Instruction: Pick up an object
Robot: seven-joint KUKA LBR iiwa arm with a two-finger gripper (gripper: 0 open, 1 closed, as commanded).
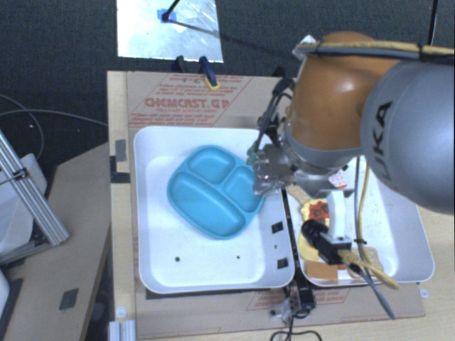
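Arm (pixel 370 112) is seen nearest, over the bin divider; gripper (pixel 261 180) state cannot be told. Blue tray (pixel 213 190) is lying in left bin (pixel 206 275): light, rigid, slick; rim grasp advised

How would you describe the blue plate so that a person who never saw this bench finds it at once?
Look at the two white bins side by side and take the left bin. The plate lies flat in its middle, its right edge under the arm's claw. It is bright blue, with three compartments, and is far larger than the small items in the other bin.
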